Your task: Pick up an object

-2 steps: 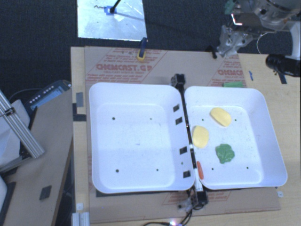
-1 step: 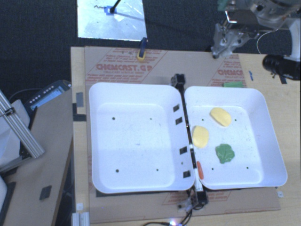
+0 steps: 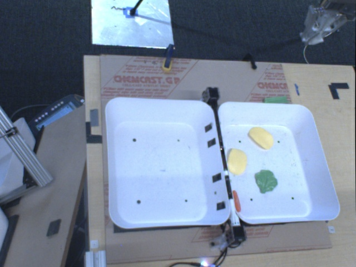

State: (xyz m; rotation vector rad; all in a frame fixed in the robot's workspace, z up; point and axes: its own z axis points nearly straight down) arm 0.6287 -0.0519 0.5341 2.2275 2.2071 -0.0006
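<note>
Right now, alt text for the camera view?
Two shallow white bins sit side by side on a bench; the right bin holds two yellow pieces, a green piece and a small orange piece. The gripper hangs at top right, away from both bins.

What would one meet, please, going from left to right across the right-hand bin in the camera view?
Orange piece by the bin's left wall → yellow piece → upper yellow piece → green piece.
</note>
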